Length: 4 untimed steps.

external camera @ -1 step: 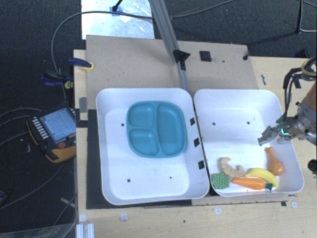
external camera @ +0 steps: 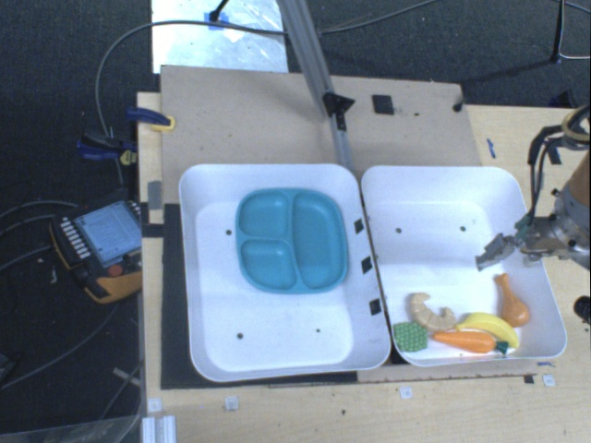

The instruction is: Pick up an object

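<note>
White plastic bins sit side by side on the counter [external camera: 277, 109]. Landmark is the right bin [external camera: 434, 192]: the tool [external camera: 494, 252] hovers over its right side, can't tell if it's open or closed, nothing visibly in it. Just below the tool is an orange drumstick toy [external camera: 512, 305]. Banana [external camera: 489, 325], carrot [external camera: 464, 341], tan piece [external camera: 430, 312] and green piece [external camera: 412, 337] crowd its near edge.
</note>
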Motion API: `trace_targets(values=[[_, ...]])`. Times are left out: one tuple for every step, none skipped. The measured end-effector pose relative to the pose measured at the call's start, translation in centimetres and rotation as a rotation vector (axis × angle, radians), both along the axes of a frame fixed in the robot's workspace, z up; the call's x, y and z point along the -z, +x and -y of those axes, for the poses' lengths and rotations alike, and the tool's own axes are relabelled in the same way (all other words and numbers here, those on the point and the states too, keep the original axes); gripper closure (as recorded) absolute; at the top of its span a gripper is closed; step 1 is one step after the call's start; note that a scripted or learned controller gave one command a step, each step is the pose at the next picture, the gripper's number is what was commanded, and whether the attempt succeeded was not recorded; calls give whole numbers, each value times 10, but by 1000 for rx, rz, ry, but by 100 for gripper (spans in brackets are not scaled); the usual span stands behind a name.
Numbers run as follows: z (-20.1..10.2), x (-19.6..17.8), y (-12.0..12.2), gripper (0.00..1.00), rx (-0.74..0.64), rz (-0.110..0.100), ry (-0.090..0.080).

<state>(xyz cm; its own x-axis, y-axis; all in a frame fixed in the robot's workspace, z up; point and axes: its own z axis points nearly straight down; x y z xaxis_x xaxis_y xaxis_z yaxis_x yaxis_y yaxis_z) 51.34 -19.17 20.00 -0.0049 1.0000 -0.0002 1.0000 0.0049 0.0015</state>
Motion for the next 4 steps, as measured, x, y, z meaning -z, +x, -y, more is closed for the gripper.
trace_targets(values=[[-2, 41, -1, 0, 4, -2, 0], [-8, 88, -7, 0, 4, -1, 0], [-8, 114, -5, 0, 5, 1, 0], [-7, 100, -3, 100, 4, 11, -3]])
